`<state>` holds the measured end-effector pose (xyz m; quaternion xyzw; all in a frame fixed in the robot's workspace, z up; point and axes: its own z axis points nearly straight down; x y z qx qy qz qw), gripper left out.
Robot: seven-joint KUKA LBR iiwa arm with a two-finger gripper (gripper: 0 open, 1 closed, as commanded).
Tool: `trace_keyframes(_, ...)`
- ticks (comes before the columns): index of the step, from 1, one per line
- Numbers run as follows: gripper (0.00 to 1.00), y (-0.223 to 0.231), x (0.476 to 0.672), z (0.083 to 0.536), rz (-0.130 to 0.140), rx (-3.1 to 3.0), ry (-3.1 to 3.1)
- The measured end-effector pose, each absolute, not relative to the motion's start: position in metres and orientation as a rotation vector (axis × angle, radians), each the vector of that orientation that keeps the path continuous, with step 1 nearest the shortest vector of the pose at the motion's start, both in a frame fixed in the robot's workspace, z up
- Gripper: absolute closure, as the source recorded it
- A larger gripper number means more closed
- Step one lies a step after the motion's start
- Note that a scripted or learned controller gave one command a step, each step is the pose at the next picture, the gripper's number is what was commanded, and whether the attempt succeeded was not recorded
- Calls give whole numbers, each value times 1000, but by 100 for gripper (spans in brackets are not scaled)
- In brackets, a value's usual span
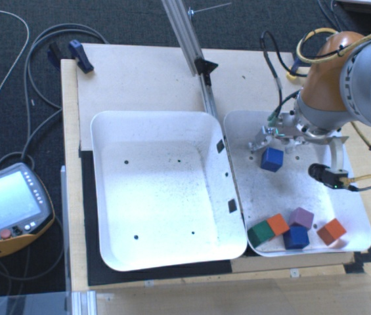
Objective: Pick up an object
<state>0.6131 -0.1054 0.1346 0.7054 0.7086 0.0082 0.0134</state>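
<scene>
Poised over the right bin (352, 205), end effector (268, 138) directly above blue cube (272, 159), cube just below fingertips; open or closed, cannot tell. Other blocks well apart at near rim.

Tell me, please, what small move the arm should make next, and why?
Probably a short straight lift. The blue cube sits right under the pincer in the right bin, apart from the blocks clustered at the bin's near edge, so rising would show whether the cube comes along.
</scene>
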Motion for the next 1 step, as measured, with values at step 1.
trace_keyframes(1, 100, -105, 614, 146, 30, 2194, 2207)
